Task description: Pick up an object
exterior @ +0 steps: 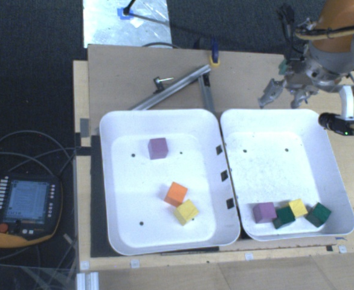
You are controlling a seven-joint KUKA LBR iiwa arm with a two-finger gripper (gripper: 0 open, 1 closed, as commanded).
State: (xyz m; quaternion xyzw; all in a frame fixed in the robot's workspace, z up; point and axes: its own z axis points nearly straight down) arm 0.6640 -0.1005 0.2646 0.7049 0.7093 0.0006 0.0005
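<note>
Purple block (157, 148), well apart from open jaws (284, 96)

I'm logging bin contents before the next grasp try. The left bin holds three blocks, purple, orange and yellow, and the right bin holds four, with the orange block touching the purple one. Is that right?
Not quite. In the camera view the orange block touches the yellow block, not the purple block, which sits apart toward the back of the left bin. The rest stands: three blocks there, four in the right bin.
</note>
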